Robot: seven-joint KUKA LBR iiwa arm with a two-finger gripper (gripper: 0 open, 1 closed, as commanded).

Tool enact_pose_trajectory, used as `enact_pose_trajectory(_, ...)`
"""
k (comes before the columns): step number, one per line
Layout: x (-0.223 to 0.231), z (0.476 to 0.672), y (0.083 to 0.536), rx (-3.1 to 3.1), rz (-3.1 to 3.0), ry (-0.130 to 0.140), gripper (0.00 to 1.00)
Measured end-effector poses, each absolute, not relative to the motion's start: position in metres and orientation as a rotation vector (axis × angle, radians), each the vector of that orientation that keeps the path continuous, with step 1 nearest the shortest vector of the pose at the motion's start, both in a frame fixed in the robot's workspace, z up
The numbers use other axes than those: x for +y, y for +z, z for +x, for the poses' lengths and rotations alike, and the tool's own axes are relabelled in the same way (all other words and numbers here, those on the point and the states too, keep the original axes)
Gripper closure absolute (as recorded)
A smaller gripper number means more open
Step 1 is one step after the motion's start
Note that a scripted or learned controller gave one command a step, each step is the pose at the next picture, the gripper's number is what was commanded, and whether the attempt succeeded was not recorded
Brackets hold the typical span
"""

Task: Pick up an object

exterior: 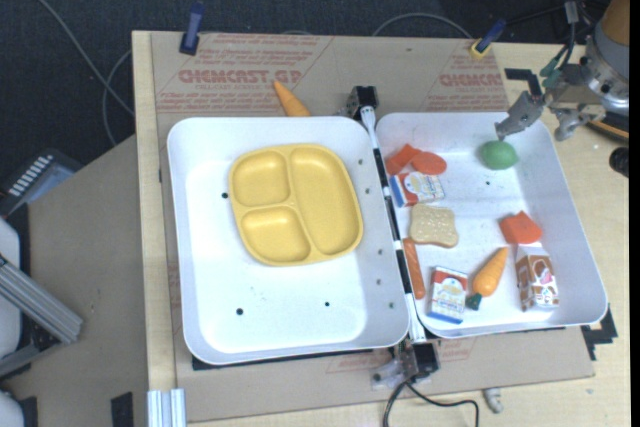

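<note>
The right bin (570, 200) holds several toy foods: a green ball (497, 154), a red-orange piece (415, 160), a small carton (422, 187), a bread slice (434, 227), an orange block (521, 228), a carrot (489, 272), a brown carton (536, 280), a juice box (448, 295) and a thin sausage (413, 267). My gripper (542, 120) hangs over the bin's far right corner, just above and right of the green ball. It is open, with nothing between its fingers.
The left bin (200, 295) holds a yellow divided plate (296, 203). Another orange carrot (291, 100) lies on the cardboard behind the left bin. Clamps sit on the seam between the bins at back (362, 100) and front (420, 355).
</note>
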State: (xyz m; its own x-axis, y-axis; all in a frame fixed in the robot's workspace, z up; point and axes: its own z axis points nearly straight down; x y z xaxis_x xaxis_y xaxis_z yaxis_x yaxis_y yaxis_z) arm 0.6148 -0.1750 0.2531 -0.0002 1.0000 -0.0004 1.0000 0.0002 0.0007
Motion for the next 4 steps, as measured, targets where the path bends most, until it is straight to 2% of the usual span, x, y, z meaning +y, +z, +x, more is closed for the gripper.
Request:
enact_pose_trajectory(1,-0.211,0.57,0.095,2.221,2.219,0.001,0.0)
enact_pose_trajectory(2,-0.204,0.528,0.084,2.222,2.224,-0.001,0.0)
enact_pose_trajectory(3,-0.204,0.529,0.094,2.219,2.222,0.001,1.0)
enact_pose_trajectory(4,-0.125,0.558,0.084,2.223,2.218,0.003,1.0)
